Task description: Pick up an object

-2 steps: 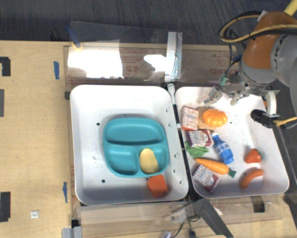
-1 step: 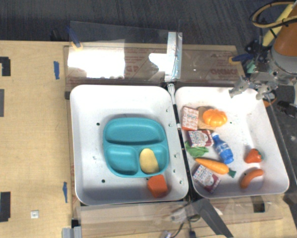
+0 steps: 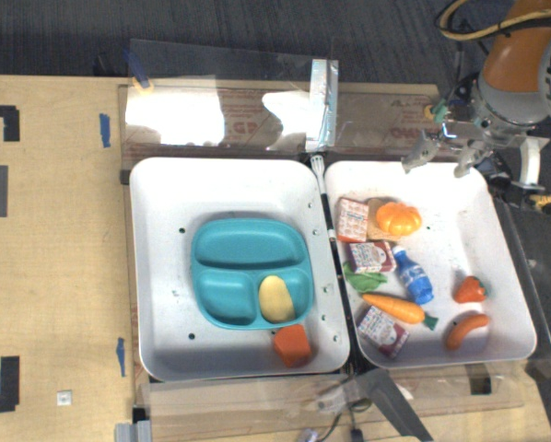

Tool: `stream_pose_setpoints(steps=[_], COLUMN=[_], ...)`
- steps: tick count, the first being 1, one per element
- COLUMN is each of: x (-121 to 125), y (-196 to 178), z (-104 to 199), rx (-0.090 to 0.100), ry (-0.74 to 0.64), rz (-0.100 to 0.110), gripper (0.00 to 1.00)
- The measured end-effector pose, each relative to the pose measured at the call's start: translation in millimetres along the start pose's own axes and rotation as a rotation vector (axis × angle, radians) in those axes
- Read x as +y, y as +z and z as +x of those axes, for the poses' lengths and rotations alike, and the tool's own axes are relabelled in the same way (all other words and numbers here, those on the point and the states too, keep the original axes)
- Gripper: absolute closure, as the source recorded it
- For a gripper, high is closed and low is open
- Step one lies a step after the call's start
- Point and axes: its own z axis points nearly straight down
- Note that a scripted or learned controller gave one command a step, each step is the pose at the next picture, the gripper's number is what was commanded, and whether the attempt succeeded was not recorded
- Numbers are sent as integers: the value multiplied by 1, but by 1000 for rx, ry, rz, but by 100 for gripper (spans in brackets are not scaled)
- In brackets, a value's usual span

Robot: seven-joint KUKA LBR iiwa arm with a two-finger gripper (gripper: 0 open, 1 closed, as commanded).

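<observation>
The arm [image 3: 524, 58] reaches in at the upper right, and its gripper [image 3: 444, 159] hangs above the far edge of the right bin [image 3: 497, 247]. The two fingers [image 3: 416, 159] are spread apart with nothing between them.

The right bin holds the loose things to pick from. A small orange pumpkin [image 3: 397, 217] sits near the middle of the far half, round and ribbed, touching a red-and-white packet [image 3: 353, 219] on its left. Below them lies a second packet [image 3: 369, 258] on something green, and beside it a small blue bottle [image 3: 414, 278], tilted. A carrot [image 3: 395, 308] with a green end lies across the near half, above a third packet [image 3: 381, 330]. Toward the right wall rest a red tomato-like piece [image 3: 470, 289] and an orange-red sausage shape [image 3: 465, 330].

In the left bin [image 3: 165, 247], a teal divided tray [image 3: 248, 265] holds a yellowish potato [image 3: 275, 298] in its near right compartment. An orange block [image 3: 293, 344] sits just in front of the tray.
</observation>
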Motion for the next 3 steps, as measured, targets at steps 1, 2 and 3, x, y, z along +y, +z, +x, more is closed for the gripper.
stream_pose_setpoints(steps=[1,2,3], x=[-52,-70,-47], y=[-29,92,109], z=[-14,-25,-17], rx=[-1,2,-1], ry=[14,-55,160], rz=[0,14,-2], gripper=[0,0,0])
